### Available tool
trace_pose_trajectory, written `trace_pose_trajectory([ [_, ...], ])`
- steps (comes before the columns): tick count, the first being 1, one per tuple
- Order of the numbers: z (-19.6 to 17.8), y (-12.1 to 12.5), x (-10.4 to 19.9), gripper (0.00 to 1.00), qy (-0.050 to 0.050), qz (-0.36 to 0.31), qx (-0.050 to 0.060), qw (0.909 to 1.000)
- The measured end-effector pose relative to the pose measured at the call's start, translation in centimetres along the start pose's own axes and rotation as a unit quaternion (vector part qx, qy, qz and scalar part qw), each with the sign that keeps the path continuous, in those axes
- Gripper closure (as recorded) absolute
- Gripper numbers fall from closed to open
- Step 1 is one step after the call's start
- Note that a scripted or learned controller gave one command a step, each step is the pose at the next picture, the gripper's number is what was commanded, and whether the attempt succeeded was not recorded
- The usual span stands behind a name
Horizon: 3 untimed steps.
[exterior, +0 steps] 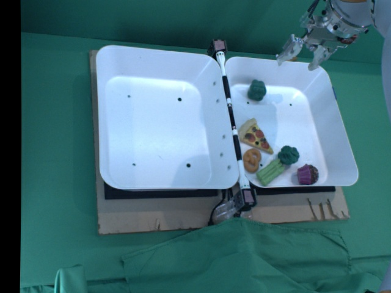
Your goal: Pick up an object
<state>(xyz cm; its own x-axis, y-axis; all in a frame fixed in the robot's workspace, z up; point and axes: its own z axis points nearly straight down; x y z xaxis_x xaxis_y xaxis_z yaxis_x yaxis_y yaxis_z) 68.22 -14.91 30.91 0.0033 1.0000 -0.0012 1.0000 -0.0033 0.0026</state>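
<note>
Covering the bench, green cloth (55, 133) surrounds both bins while the tool (303, 54) hangs spread apart.

Two bins (159, 60); five toy foods (255, 136)

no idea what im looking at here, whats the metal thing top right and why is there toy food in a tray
This is one photo from a camera fixed above a bench, looking down at a slant. The metal thing is the end of a grey robot arm; its two-fingered claw is open, holds nothing, and hangs above the far rim of the right white bin. That bin holds small toys for it to try picking up: a dark green broccoli floret, a pizza slice, a brown pretzel, a green stalk with a leafy top and a purple cupcake. The left white bin sits beside it on green cloth.
</note>
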Motion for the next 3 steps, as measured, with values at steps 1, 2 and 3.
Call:
trace_pose_trajectory([
  [1,0.0,0.0,0.0,0.0,0.0,0.0,0.0,1.0],
  [2,4.2,-0.6,0.3,0.0,0.0,0.0,0.002,1.0],
  [3,8.4,-0.1,-0.5,0.0,-0.001,0.0,0.002,1.0],
])
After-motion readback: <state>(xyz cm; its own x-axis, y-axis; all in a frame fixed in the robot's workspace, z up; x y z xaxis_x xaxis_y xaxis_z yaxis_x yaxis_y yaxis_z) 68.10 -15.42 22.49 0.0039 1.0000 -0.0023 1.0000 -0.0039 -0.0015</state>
